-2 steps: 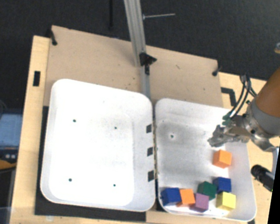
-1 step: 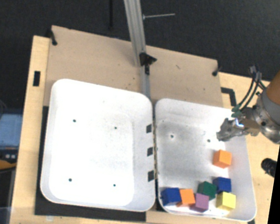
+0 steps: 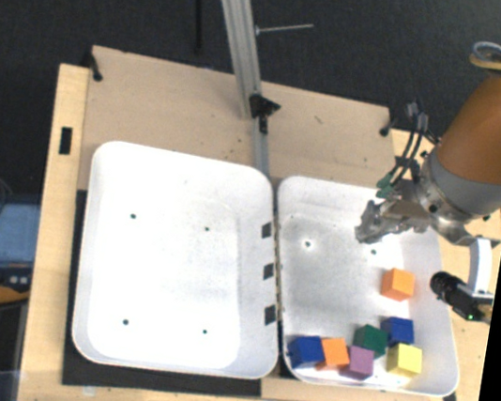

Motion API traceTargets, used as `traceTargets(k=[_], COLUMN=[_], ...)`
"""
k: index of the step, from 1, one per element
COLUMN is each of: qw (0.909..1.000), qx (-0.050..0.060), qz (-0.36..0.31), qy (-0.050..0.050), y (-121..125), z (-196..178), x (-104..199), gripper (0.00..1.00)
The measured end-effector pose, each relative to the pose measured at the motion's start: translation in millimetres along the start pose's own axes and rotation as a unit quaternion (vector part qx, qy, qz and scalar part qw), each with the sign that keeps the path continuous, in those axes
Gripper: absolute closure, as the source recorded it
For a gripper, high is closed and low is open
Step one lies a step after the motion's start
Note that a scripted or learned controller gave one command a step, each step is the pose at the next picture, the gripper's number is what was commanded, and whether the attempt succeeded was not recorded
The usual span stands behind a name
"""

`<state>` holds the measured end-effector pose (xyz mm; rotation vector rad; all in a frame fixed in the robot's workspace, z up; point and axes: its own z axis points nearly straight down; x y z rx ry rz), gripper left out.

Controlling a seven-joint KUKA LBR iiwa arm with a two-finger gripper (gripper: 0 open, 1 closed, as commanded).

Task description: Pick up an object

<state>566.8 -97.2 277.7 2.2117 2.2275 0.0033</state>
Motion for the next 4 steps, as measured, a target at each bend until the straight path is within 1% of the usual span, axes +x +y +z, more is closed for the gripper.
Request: traceTargets(k=[1, 2, 4], qw=[1.0, 1.0, 1.0], qx=[0.0, 0.001, 0.0], qz=[0.001, 0.001, 0.001], qy=[0.0, 0.0, 0.0], y=[15.3, 38.3, 59.2], z=[-0.8, 4.9, 14.5], x=[44.0, 92.1, 186.7], gripper=[1.0, 1.0, 1.0])
